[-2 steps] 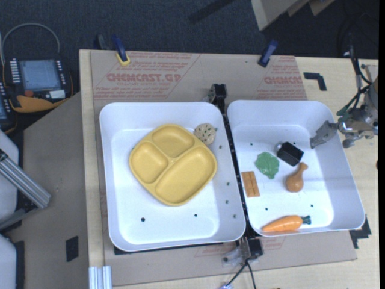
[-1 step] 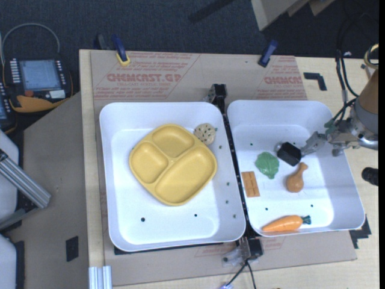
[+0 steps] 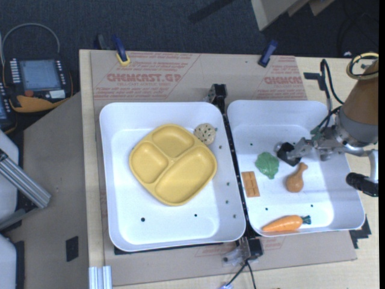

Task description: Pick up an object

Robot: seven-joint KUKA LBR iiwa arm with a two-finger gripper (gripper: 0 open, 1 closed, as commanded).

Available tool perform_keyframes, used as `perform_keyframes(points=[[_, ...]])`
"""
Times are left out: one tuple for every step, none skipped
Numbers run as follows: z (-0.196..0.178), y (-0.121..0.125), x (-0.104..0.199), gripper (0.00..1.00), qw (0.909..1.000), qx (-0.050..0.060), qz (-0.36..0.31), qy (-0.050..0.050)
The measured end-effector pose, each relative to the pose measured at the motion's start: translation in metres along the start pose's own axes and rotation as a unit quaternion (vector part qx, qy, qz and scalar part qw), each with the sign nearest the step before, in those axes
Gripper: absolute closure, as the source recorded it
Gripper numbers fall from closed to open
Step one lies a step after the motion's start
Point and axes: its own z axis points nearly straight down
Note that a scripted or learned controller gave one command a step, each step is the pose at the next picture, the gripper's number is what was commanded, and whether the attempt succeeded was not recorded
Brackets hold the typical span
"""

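Observation:
The right bin holds a green broccoli piece, a brown chicken drumstick, an orange carrot near the front edge and a small tan cracker by the left wall. My gripper hangs low in this bin, just right of the broccoli and above the drumstick's thin end. Nothing can be made out between its dark tips. A round cookie lies in the left bin beside the yellow plate.
A yellow divided plate sits in the middle of the left bin. The arm reaches in from the right over the right bin's far wall. Clamps hold the cardboard base at the back.

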Motion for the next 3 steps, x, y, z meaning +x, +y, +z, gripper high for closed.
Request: perform_keyframes(points=[[-0.014,0.003,0.001,1.00,1.0000,-0.006,0.000,-0.001],[-0.075,0.000,-0.003,1.00,1.0000,-0.002,0.000,-0.003],[-0.124,0.000,-0.003,1.00,1.0000,-0.002,0.000,-0.003]])
